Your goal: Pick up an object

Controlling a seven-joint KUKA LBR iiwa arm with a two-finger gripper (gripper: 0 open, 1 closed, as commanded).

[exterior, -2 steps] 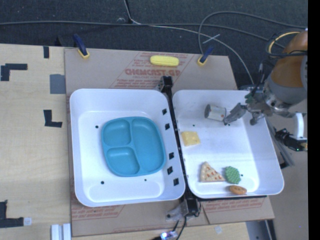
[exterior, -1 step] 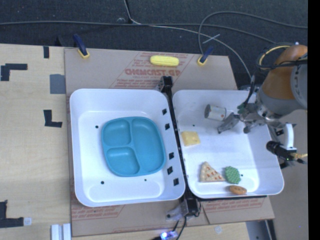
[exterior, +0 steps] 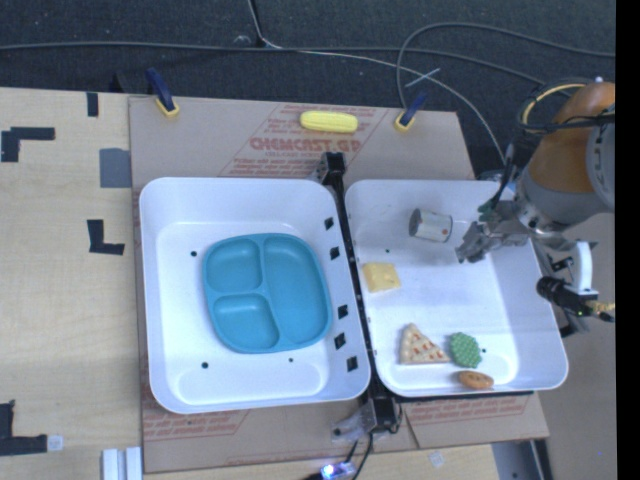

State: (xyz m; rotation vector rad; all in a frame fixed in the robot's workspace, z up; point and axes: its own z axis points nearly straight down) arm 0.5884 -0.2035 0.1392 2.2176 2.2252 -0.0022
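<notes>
Over the right bin's [exterior: 530, 368] far right edge I see my gripper [exterior: 473, 247], just beside a grey cylinder [exterior: 431, 225]; I cannot tell its state. Along the near edge lie a pizza slice [exterior: 421, 347], green piece [exterior: 464, 349] and cookie [exterior: 475, 378].

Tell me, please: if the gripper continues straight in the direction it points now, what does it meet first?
The gripper points down and leftward over the right white bin. It would probably meet bare bin floor first, just below the small grey cylinder. Depth is unclear from this slanted view.
</notes>
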